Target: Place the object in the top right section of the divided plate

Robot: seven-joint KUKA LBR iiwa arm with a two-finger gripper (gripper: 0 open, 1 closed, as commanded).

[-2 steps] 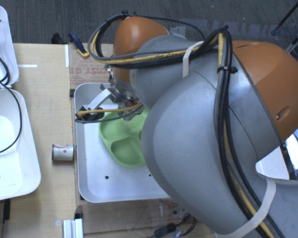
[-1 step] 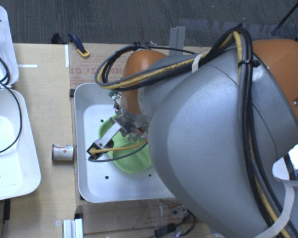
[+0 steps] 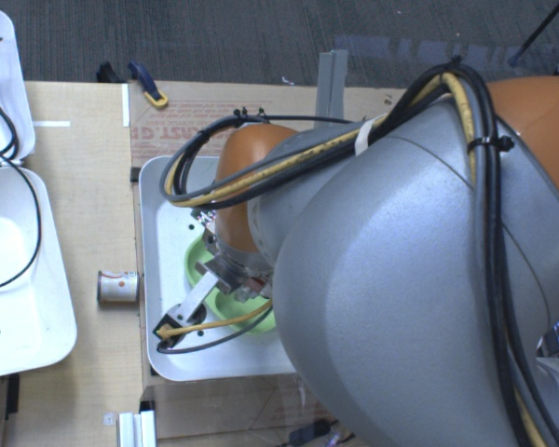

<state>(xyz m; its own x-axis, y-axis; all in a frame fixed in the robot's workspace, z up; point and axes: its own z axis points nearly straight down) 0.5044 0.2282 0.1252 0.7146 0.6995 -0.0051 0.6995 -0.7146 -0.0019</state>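
From above, the bulky grey arm [image 3: 401,277] covers most of the shallow white bin [image 3: 152,250] near the surface's middle. Its gripper [image 3: 225,273] sits low over the light green divided plate [image 3: 197,261]; its state cannot be told. A small metal cylinder [image 3: 117,287] lies just beside the bin's left wall.

The wooden bench [image 3: 84,203] bears two white bins [image 3: 154,250] [image 3: 19,277] and a small cylinder [image 3: 117,287] between them.
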